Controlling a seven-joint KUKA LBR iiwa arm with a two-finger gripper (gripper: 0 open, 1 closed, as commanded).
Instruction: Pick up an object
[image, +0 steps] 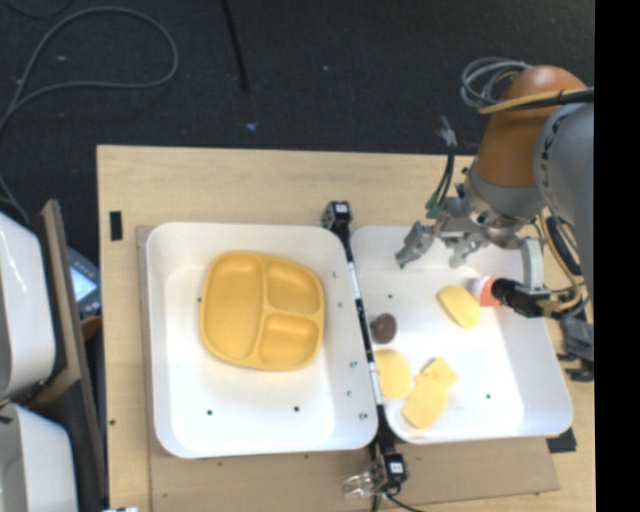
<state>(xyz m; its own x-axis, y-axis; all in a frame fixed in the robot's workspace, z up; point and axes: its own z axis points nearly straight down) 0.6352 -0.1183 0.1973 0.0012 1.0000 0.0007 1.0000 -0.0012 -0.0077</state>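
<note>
**Gripper open above the right bin, nothing chosen yet**

From where I stand, the gripper (438, 245) hangs over the upper part of the right bin (520, 400), in the upper right of the frame. Its two fingers (412, 247) are spread wide and there is nothing between them. The arm (525, 125) comes in from the right edge.

The things to pick all lie in the right bin, lower in the frame than the gripper. A yellow piece (460, 306) is nearest, just below and a little to the right of the fingers, and beside it is a small orange-and-white thing (486, 290), which touches or nearly touches it. A brown lump (383, 326) sits near the wall between the bins. Two more yellow pieces, a round slice (393, 373) and a flat slice (428, 395), lie at the bottom of the bin, close together. The left bin (170, 420) holds a yellow tray (262, 310) with compartments.

To do this step well, I think the arm should choose one thing that stands free. The brown lump is small and compact, but close to the wall, so a finger may hit the rim. The upper yellow piece looks the easier target; the fingers should come down on both sides of its short width and avoid the orange neighbour. The flat slices at the bottom look thin and may slip.
</note>
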